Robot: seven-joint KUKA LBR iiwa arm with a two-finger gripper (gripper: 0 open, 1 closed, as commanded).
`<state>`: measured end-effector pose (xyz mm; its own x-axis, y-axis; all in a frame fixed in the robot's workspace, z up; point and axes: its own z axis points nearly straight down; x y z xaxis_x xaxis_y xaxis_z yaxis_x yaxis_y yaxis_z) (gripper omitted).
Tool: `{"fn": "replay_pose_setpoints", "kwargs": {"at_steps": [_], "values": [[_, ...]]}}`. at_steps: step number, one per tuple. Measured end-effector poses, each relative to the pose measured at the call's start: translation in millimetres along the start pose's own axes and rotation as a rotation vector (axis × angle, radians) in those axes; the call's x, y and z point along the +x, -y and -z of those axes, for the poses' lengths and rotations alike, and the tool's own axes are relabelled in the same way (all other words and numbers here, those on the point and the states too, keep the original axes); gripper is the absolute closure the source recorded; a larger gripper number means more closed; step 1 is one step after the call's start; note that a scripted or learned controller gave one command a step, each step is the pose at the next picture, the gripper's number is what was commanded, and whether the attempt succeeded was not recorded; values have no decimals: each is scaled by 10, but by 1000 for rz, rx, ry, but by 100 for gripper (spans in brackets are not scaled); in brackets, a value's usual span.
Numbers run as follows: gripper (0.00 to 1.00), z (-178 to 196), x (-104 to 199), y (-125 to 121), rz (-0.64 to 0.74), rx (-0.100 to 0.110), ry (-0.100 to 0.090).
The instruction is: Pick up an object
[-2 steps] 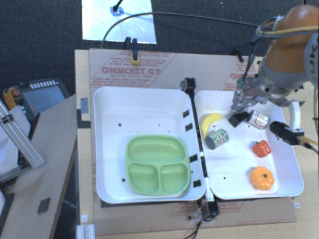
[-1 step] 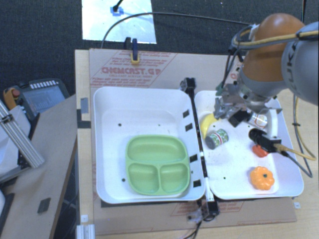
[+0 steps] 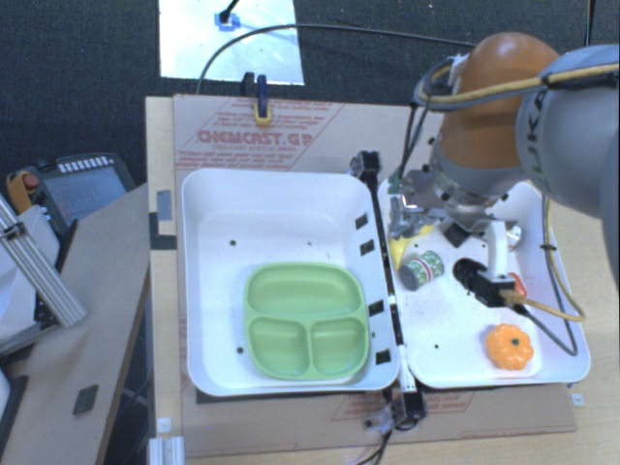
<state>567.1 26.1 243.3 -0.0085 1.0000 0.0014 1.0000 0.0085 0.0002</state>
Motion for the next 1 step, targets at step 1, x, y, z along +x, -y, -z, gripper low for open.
{"fn": "replay_pose_setpoints", "kwargs": {"at_steps": [1], "values": [[100, -195, 483, 116, 1, 1, -1]]}}
